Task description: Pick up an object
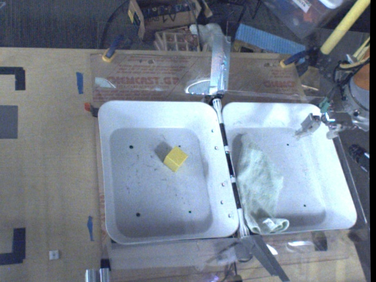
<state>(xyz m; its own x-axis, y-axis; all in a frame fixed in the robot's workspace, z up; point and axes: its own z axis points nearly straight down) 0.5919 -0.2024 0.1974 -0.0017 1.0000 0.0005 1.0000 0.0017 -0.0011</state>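
Observation:
A small yellow block [175, 158] lies in the left bin [117, 122], a little above its middle. A crumpled pale green-white cloth [260, 187] is spread along the left side of the right bin [335, 216], reaching down to its front corner. My gripper [320, 126] hangs over the right bin's upper right rim, far from both objects. It is open, with nothing between its two metal fingers. The arm [359, 101] comes in from the right edge.
A clear plastic panel [176, 78] stands behind the bins, held by clamps [111, 50]. Boxes and cables clutter the floor beyond it. Bare wooden bench with black tape marks [14, 78] stretches to the left.

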